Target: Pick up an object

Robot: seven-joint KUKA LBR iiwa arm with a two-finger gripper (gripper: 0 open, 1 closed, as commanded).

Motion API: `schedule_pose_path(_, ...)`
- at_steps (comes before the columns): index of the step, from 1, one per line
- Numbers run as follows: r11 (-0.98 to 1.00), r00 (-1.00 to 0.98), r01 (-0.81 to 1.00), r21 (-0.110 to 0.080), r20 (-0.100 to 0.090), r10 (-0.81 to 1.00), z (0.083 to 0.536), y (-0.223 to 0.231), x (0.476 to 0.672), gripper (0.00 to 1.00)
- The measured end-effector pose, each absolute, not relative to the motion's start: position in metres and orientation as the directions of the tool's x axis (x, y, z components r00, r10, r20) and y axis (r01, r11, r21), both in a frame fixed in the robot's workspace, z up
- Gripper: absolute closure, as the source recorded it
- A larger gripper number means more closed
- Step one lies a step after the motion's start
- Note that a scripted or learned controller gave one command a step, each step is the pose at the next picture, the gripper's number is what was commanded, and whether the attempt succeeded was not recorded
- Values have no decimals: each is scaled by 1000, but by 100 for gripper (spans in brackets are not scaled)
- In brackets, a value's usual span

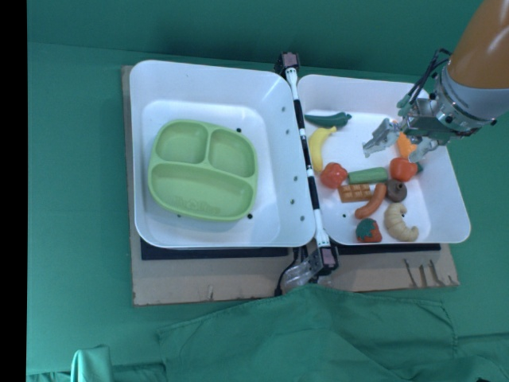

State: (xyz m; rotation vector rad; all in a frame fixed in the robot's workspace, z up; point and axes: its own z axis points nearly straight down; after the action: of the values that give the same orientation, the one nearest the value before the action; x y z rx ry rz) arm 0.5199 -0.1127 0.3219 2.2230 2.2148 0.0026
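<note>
Covering bench: green cloth (79,173) | cardboard (199,289) under white bins (211,78)

From my console the bench (71,173) wore a green cloth. A flat cardboard sheet (215,285) lay on it, bearing two white bins (207,78) side by side; rumpled green fabric (318,337) lay along its near edge.

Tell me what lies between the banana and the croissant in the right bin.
In the camera view, between the banana and the croissant lie a red tomato, a waffle and an orange sausage.
</note>
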Motion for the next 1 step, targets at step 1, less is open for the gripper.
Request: schedule_pose_path(1,-4,4,1000,4,-1,1000,322,-113,520,0)
